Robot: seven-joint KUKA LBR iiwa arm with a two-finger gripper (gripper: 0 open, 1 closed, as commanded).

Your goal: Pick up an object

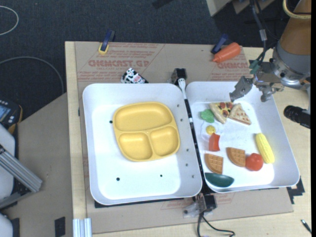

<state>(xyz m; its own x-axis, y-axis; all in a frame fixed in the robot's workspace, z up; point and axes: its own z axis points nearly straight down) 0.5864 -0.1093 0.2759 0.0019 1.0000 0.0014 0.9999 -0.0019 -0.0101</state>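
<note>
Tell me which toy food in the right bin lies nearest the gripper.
The sandwich wedge, just below the gripper; the pizza slice sits slightly farther left.

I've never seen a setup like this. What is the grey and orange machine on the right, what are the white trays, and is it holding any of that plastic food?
That is a robot arm, seen by one camera fixed above the bench and looking down at a slant. Its pincer hangs over the top of the right bin, with nothing visible between its fingers. The right bin holds toy food: a pizza slice, corn, a tomato, waffle pieces and a few more. The left bin holds a yellow divided plate. A toy carrot lies on the bench outside the bins.
</note>
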